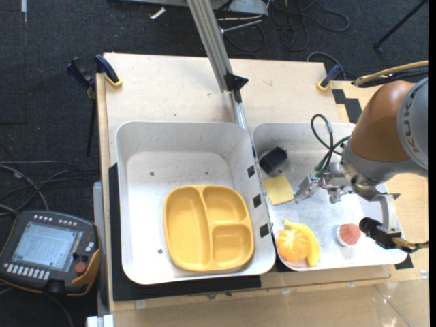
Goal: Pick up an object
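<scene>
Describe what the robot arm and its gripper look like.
The arm is bulky and rounded, grey with a wide orange band above the wrist and part of some dark lettering on its grey shell. A black cable loops up from the wrist. The gripper is a small silvery metal assembly with thin fingers, much slimmer than the arm.

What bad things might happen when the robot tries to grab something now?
1. The gripper hangs right beside the yellow sponge, which sits near the wall between the bins; a grab might shove it against that wall instead of lifting it.
2. The black block lies close behind the sponge, so the robot might bump it.
3. A loose cable loops above the wrist and might snag as the arm moves.
</scene>
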Motion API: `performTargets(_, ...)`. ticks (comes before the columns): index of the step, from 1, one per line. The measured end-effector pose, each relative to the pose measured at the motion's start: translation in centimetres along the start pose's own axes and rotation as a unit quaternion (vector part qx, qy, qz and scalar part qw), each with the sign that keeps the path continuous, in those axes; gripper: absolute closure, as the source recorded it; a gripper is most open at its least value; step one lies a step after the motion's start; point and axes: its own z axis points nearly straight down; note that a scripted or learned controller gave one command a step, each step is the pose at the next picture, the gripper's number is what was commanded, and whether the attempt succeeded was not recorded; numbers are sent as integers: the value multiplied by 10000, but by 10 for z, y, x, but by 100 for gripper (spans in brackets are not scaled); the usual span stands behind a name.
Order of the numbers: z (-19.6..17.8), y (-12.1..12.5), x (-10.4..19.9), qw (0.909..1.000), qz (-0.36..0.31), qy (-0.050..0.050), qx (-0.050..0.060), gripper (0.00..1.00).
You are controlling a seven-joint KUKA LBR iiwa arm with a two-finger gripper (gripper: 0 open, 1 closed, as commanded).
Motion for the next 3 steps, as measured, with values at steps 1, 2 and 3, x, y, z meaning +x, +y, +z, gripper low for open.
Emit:
performTargets(1,40,1,0,10000,-1,-10,-44,0)
performTargets(2,29,1,0,10000,1,-9,-51,100)
performTargets(3,-15,6,5,10000,-19,-12,-60,100)
